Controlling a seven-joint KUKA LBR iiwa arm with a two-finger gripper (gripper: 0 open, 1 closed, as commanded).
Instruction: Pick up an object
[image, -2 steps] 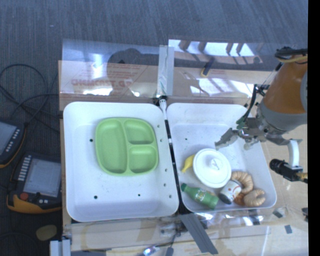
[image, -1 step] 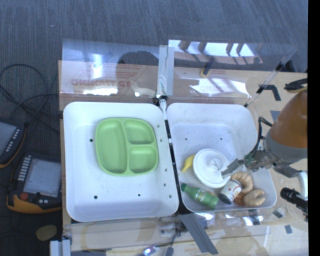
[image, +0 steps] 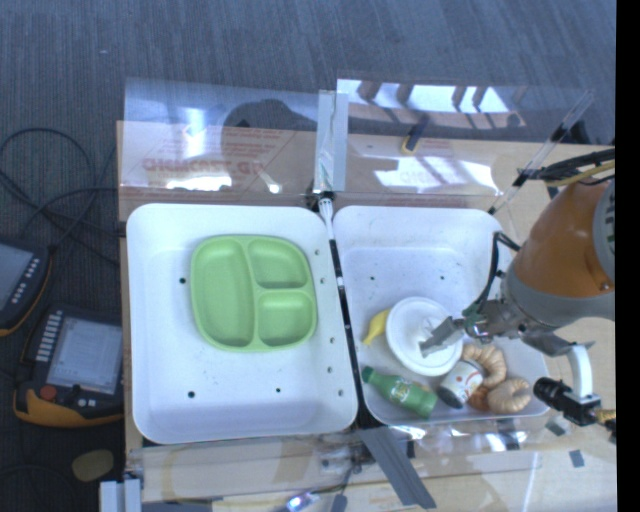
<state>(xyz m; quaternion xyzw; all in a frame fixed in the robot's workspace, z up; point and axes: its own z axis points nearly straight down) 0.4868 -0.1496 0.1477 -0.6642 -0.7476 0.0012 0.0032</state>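
Observation:
The right bin (image: 420, 240) holds the loose objects, clustered at its front. A white bowl (image: 412, 330) lies beside a yellow banana (image: 376, 326). In front of them lies a green bottle (image: 400, 392). Two brown croissants (image: 497, 380) and a small white cup (image: 458, 385) lie at the front right. My gripper (image: 443, 336) reaches in from the right and hangs over the bowl's right side, open, with nothing held between its fingers. The grey and orange arm (image: 565, 260) covers the bin's right wall.
The left bin (image: 160, 400) holds a green divided plate (image: 253, 291). Clear plastic panels (image: 420, 140) stand behind both bins. Cables and a handheld controller (image: 70, 360) lie on the floor to the left. The back half of the right bin is bare.

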